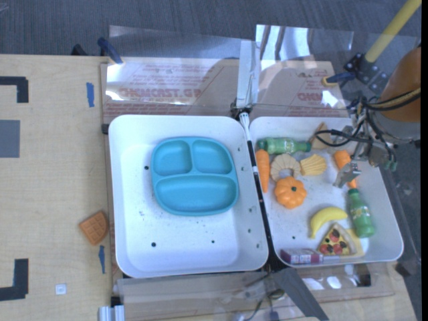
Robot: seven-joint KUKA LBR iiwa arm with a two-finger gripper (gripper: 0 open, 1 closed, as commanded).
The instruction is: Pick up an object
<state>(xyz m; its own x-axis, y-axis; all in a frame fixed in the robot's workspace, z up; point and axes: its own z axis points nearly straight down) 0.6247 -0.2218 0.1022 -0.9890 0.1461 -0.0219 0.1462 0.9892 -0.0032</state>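
- We see our gripper [348, 176] low in the right bin [391, 209], just above a green bottle [360, 212]; we cannot tell its state.
- Nearby lie a banana [326, 219], pumpkin [290, 192] and pizza slice [336, 240].
- The left bin [127, 199] holds a blue divided plate [194, 175].

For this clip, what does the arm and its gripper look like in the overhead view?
An orange rounded band sits on the arm at the frame's right edge. Black cables loop below it toward a small metallic grey two-finger gripper, partly blurred, over the right white bin.
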